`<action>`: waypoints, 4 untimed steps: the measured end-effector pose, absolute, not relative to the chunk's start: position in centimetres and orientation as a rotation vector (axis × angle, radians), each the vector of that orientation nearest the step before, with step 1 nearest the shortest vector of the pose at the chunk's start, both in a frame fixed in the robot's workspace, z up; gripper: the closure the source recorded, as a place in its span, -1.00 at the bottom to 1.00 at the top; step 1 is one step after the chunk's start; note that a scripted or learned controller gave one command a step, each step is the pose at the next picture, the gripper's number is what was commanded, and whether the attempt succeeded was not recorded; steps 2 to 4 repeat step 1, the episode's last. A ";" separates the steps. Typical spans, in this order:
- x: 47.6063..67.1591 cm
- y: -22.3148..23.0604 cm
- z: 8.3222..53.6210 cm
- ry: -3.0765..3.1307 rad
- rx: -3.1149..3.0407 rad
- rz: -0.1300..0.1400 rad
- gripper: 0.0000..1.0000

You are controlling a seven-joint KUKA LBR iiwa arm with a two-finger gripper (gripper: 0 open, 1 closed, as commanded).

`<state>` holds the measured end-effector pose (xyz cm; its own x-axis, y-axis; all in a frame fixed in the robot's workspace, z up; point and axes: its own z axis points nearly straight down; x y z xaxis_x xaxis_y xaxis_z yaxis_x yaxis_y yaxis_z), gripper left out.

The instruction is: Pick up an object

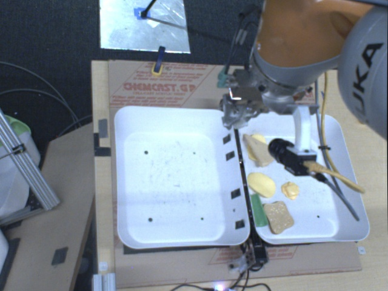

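Though beside the hand (234, 117) — a cream wedge (257, 151).

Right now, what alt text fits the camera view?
The gripper hangs over the far left corner of the right bin, beside a pale wedge. Below lie a yellow oval, a small yellow lump and a brown slice.

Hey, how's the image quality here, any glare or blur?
Camera view: the silver sheet at the top glares brightly; the arm's orange band, close to the lens, is soft and out of focus; the yellow oval object in the right bin looks sharp.
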<state>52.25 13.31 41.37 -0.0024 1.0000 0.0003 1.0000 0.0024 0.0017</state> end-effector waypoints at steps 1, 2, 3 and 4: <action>48.6 12.6 45.7 2.226 2.213 0.010 1.00; 48.6 12.6 45.7 2.226 2.213 0.010 1.00; 48.6 12.6 45.7 2.226 2.213 0.010 1.00; 48.6 12.6 45.7 2.226 2.213 0.010 1.00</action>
